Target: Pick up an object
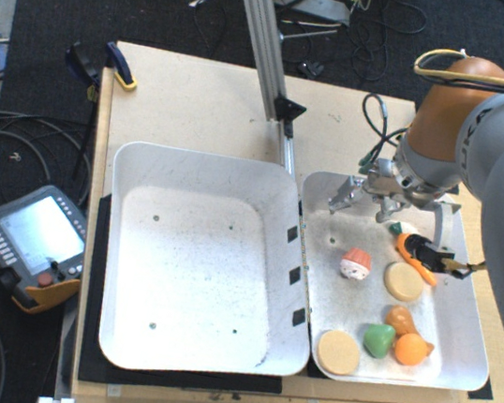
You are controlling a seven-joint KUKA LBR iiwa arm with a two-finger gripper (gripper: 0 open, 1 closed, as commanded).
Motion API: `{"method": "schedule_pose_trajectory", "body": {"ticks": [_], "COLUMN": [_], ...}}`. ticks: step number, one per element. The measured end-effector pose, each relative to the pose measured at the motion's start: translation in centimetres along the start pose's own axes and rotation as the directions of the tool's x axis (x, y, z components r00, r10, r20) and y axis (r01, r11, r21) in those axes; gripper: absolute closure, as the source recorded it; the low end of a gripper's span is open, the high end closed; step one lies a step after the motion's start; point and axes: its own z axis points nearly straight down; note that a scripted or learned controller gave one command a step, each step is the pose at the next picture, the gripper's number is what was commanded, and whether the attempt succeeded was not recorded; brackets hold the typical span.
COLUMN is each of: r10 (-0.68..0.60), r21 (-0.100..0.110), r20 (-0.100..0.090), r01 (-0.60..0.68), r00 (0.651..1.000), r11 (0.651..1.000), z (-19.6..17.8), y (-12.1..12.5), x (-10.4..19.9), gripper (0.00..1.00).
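Observation:
The right bin (pixel 330 298) holds several small items. A pink and white piece (pixel 356 264) lies near its middle, with a tan disc (pixel 403 282) to the right of it. An orange carrot-like piece (pixel 417 254) rests by the far right wall. Along the near edge lie another tan disc (pixel 339 351), a green piece (pixel 379 339), an orange ball (pixel 410 350) and a small orange lump (pixel 401 318). My gripper (pixel 363 205) hangs over the bin's far end, open, with nothing between its fingers. It is above and beyond the pink piece.
The left bin (pixel 184 270) sits beside the right one, their walls meeting at the centre. A slanted aluminium pole (pixel 268 42) rises from the bench behind the bins. A teach pendant (pixel 31 246) lies on the floor at left. A clamp (pixel 112 65) grips the bench's far left corner.

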Motion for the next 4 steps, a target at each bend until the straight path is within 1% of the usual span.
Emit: {"method": "schedule_pose_trajectory", "body": {"ticks": [1,2,3,4], "r10": [0.001,0.004,0.001,0.001], "r21": [-0.007,-0.011,-0.013,-0.008], "r20": [0.001,0.001,0.002,0.001], "r01": [-0.001,-0.004,-0.001,-0.001], "r00": [1.0,1.0,1.0,1.0], "r11": [1.0,1.0,1.0,1.0], "z": [-1.4,-6.8,-13.3,-14.7], "y": [0.2,-0.3,-0.3,-0.2], "x": [0.0,-0.8,-1.1,-1.0], "gripper": [1.0,1.0,1.0,1.0]}}
